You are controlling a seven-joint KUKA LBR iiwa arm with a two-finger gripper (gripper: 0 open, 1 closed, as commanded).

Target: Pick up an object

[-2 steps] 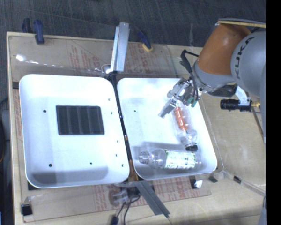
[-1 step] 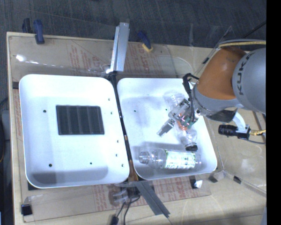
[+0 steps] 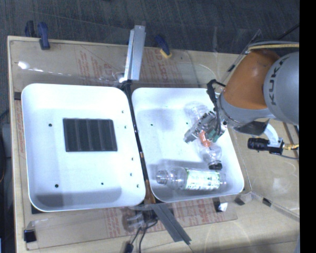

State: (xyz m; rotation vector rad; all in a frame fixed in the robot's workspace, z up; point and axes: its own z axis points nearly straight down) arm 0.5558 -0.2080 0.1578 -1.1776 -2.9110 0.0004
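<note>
Grey arm [image 3: 263, 88] reaching from the right, tool [image 3: 200, 129] low over right bin [image 3: 147, 141], grip state unclear

Both white bins [image 3: 76, 96] are looking like smooth plastic with a soft sheen. The dark ribbed panel [image 3: 89, 135] is looking matt. The clear bottle [image 3: 192, 179] is showing glossy see-through plastic with a paper-like label. The tabletop [image 3: 276, 186] is looking like pale wood. The metal bar [image 3: 135, 51] is shining dully.
</note>
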